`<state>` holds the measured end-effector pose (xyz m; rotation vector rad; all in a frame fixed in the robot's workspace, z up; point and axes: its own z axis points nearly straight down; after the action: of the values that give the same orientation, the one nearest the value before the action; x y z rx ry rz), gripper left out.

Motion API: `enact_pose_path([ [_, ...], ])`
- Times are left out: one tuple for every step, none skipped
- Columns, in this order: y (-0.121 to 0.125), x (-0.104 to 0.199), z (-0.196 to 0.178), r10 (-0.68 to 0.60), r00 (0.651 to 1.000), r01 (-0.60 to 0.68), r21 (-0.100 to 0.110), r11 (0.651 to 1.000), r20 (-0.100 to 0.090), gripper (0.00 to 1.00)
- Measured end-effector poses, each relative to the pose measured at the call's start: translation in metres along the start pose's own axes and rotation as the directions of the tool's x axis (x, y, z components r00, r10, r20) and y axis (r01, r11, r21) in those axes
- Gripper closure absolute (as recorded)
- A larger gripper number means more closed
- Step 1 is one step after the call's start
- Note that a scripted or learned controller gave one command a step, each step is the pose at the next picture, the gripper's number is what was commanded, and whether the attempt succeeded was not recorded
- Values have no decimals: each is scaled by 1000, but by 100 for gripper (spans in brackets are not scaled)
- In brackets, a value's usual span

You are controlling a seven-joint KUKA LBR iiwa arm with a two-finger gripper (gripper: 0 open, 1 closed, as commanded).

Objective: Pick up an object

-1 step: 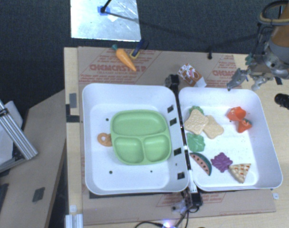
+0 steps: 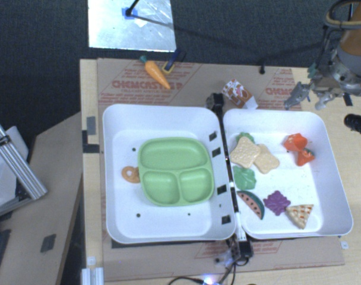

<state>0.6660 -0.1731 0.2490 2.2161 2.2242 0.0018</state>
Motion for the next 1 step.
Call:
enact_pose_path([
  [-8,3,45,2,1000,-2,3,1000,-1,0],
])
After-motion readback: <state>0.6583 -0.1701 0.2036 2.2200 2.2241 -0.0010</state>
